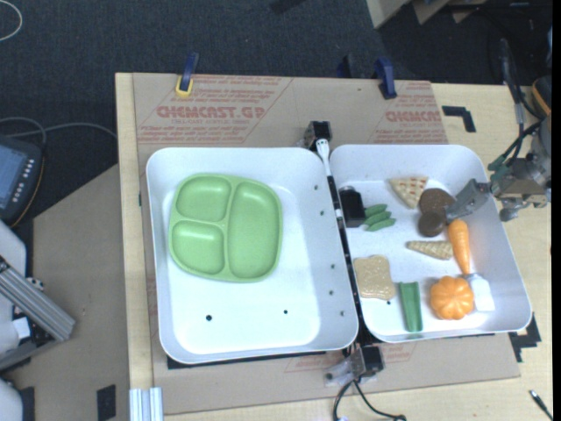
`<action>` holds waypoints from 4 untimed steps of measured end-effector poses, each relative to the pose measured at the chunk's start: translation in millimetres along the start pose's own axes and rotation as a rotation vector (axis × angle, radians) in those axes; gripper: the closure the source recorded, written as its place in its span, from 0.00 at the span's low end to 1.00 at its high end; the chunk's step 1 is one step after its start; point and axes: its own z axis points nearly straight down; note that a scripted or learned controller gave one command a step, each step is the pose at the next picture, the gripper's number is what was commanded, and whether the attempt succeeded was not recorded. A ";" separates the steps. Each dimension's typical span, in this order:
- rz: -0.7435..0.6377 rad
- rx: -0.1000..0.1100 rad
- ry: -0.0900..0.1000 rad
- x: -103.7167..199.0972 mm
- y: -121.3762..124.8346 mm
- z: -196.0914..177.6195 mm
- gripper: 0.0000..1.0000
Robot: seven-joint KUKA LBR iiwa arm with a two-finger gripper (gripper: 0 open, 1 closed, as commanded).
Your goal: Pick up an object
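1. The gripper [469,196] sits at the right bin's [368,160] far right edge, beside the brown ball [432,210]; I can't tell its state.
2. A green plate [226,226] lies in the left bin [263,336]; carrot [459,244] and pumpkin [450,296] lie right.

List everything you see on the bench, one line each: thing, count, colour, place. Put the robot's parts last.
Left bin: 1, white, left half of bench.
Right bin: 1, white, beside the left bin.
Divided plate: 1, light green, in left bin.
Carrot: 1, orange, right bin.
Pumpkin: 1, orange, right bin near front.
Brown round item: 1, dark brown, right bin, above the carrot.
Bread slice: 1, tan, right bin near the divider.
Wedge pieces: 2, tan, right bin.
Green stick: 1, green, right bin front.
Green pods: 1 cluster, green, right bin left side.
Clamps: 2, blue, bench rear edge.
Tool: 1, grey, over the right bin by the brown item.
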 end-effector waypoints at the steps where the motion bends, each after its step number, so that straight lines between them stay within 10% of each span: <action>1: -0.003 -0.011 -0.002 0.1 1.9 -5.2 0.00; 4: -0.002 -0.004 0.001 2.1 15.6 157.4 0.00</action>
